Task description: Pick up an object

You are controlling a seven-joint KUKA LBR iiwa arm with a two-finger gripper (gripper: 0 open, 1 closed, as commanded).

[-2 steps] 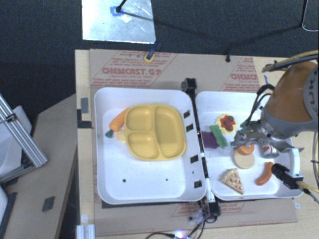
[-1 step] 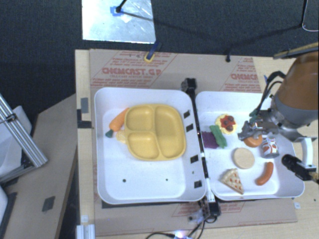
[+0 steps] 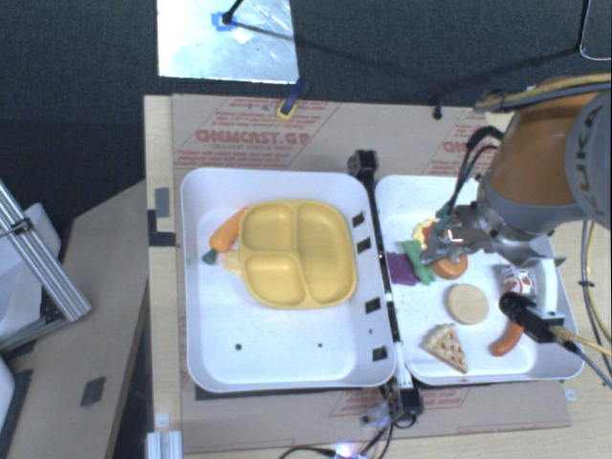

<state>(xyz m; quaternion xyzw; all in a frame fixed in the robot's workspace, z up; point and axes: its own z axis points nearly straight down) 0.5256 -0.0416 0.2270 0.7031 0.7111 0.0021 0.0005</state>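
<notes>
Overhead | bench (image 3: 239, 127) cardboard-topped | floor (image 3: 76, 65) dark carpet | hand (image 3: 442, 249) grip: cannot tell

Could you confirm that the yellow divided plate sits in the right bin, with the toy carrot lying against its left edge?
Not quite: the camera view shows the yellow divided plate in the left bin, not the right one. The toy carrot does lie against the plate's left edge, as you said.
</notes>
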